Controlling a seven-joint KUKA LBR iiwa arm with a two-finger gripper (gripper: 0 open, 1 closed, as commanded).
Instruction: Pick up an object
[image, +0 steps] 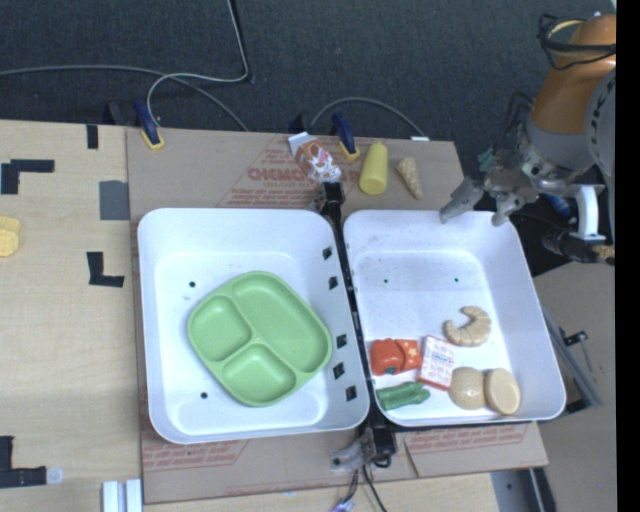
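Apparently open, the gripper hangs above the right bin's far rim.

Glossy green plastic tray, smooth white plastic bins

Two bins, one plate, a handful of toy food.
One plate; one croissant, two buns, one red piece, one green piece, one packet.

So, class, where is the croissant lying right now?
The croissant lies in the right-hand bin, towards its near right part, just above the two bread rolls and right of the small red-and-white packet.
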